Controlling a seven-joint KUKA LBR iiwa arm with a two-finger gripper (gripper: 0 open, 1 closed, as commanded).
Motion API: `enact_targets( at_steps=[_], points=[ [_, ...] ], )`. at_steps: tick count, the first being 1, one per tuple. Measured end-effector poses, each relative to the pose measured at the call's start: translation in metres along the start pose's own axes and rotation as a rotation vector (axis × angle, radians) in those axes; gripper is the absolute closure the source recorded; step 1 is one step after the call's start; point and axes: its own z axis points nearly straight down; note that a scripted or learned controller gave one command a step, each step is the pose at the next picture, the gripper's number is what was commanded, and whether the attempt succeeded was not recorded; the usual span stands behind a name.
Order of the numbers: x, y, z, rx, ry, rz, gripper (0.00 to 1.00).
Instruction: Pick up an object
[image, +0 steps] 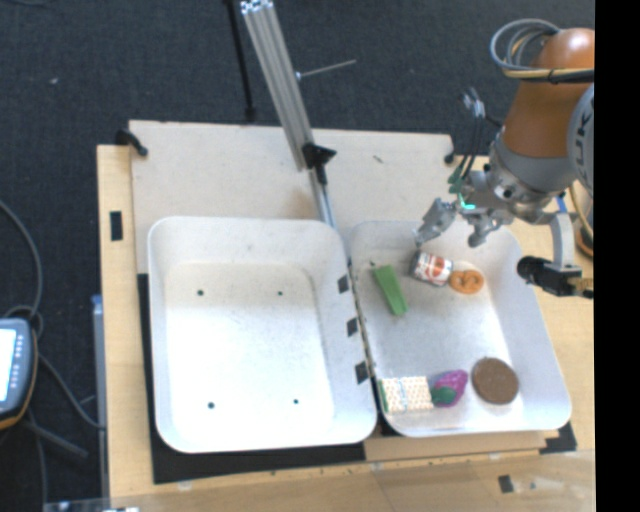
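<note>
Right bin (530, 330) holds six objects; jaws (458, 228) spread above.

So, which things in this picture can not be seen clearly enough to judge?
- Camera view: the gripper hangs above the right bin; its height over the can is unreadable from this slanted angle.
- The can's label is too small to read.
- The purple object is partly hidden by the patterned block and too small to identify.
- The arm is cut off by the view's right side.
</note>
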Motion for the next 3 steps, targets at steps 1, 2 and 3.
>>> enact_targets(
  at_steps=[1,2,3],
  points=[
    [-0.008,0.008,0.053,0.003,-0.002,0.003,0.0],
    [-0.006,0.009,0.116,0.005,-0.001,0.006,0.0],
    [-0.007,0.009,0.159,0.002,0.0,0.007,0.0]
  ],
)
